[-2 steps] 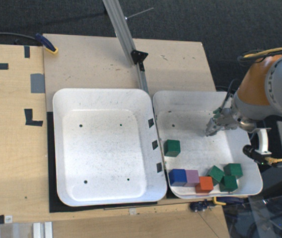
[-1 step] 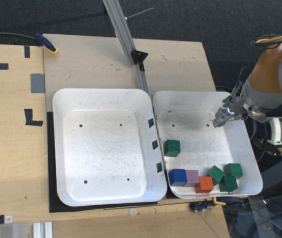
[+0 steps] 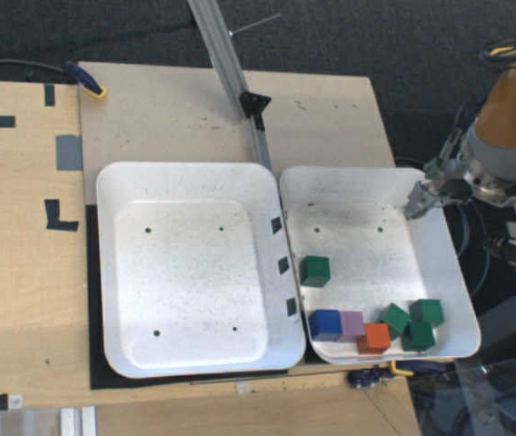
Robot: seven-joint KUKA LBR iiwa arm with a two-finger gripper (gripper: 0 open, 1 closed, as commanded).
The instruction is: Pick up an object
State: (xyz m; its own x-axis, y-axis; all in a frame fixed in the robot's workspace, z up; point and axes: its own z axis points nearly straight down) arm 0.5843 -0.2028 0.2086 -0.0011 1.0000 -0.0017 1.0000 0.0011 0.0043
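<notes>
From above, the grey two-finger gripper is hanging over the far right edge of the right shallow white plastic bin; whether it is clenched or released cannot be told. A lone green cube is sitting well apart, mid-bin. Blue, purple, orange and three more green blocks are clustering along the near wall. The left white bin is lying alongside on the wooden table.

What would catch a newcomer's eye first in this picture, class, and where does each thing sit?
First, the cluster of coloured blocks in the near corner of the right bin: blue, purple, orange and green, with one green block apart, nearer the middle. Then the gripper at that bin's far right rim, and the broad left bin beside it.
</notes>
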